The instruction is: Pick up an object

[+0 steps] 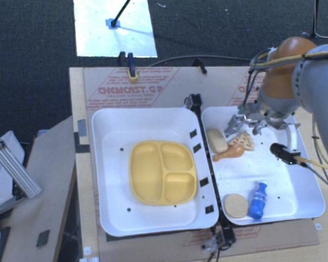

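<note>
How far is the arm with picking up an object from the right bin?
Done: the gripper is low in the right bin, over the waffle piece and beside the cream-coloured piece. In hand: nothing is visibly held. Left: grasping and lifting. The blue bottle, round cracker and drumstick lie on the bin floor.

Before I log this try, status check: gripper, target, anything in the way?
Gripper low in right bin, over waffle. Nothing seen between fingers. Bread roll and drumstick crowd close beside it.
</note>
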Available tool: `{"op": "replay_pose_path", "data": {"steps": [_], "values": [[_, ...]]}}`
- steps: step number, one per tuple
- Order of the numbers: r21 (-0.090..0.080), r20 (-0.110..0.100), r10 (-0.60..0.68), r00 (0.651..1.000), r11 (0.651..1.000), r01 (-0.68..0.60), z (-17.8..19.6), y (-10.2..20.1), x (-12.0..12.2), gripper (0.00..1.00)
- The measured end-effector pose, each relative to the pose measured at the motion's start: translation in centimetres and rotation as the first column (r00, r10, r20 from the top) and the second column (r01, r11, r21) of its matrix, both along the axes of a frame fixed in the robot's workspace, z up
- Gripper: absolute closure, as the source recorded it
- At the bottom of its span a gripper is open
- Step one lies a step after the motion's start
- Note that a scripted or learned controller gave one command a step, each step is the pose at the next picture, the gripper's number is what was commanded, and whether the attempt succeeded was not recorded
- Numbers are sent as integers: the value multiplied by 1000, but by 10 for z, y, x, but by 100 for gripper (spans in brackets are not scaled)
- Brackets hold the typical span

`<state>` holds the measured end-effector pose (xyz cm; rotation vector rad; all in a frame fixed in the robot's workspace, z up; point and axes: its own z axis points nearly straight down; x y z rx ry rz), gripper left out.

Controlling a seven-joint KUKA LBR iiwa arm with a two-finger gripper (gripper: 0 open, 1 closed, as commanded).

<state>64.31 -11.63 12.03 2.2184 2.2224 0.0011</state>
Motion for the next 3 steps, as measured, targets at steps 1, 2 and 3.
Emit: {"op": "replay_pose_path", "data": {"steps": [1,2,3], "values": [[-3,2,0,1000,1000,0,-35,-1,1,0],[-1,4,-1,1000,1000,1,-23,-1,2,100],[0,5,3,1000,1000,-3,29,8,10,100]]}}
